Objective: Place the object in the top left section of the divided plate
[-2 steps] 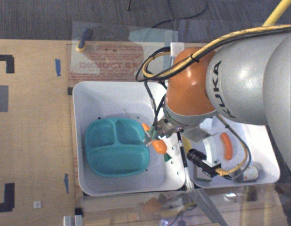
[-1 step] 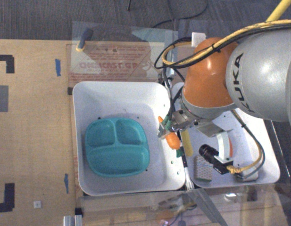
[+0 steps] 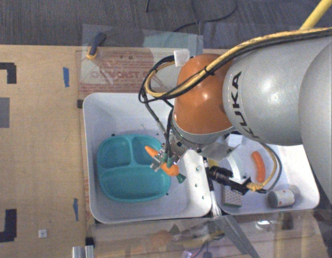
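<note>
A teal divided plate point(image 3: 125, 184) lies in the left white bin point(image 3: 101, 112), with two small sections at its far side and one large section near me. My gripper point(image 3: 162, 160) hangs over the plate's right rim, beside the far right section. A small orange toy carrot point(image 3: 152, 151) with a green tip point(image 3: 180, 178) lies slanted between the fingers, and the gripper is shut on it. The carrot's middle is hidden by the fingers. The plate's far left section point(image 3: 113, 150) holds nothing.
The arm's grey body and orange band point(image 3: 200, 98) cover much of the right bin. That bin holds an orange sausage-shaped piece point(image 3: 258, 166), a grey cylinder point(image 3: 280, 198) and a grey mesh-patterned item point(image 3: 233, 199). A clear sheet with a yellow-handled tool point(image 3: 94, 50) lies behind the left bin.
</note>
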Controlling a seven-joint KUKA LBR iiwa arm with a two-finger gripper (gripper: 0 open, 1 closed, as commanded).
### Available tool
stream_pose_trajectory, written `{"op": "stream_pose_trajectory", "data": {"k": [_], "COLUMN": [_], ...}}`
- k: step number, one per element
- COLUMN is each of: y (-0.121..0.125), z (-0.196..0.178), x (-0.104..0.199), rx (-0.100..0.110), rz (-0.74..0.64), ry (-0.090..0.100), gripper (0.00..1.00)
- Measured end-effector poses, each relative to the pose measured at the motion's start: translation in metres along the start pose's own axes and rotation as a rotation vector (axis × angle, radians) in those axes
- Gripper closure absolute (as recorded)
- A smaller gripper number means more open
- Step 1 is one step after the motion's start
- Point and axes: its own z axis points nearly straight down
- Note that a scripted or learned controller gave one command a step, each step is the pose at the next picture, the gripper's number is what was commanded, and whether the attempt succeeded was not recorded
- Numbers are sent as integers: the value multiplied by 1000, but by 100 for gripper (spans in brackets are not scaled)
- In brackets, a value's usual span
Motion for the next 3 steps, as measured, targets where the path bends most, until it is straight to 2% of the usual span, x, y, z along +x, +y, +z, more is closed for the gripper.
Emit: {"op": "stream_pose_trajectory", "data": {"k": [1, 2, 3], "y": [34, 35, 33], "z": [-113, -113, 33], "x": [63, 64, 70], "rx": [-2, -3, -2], "rz": [-212, -213, -498], "ry": [-2, -2, -1], "gripper": [100, 0, 0]}}
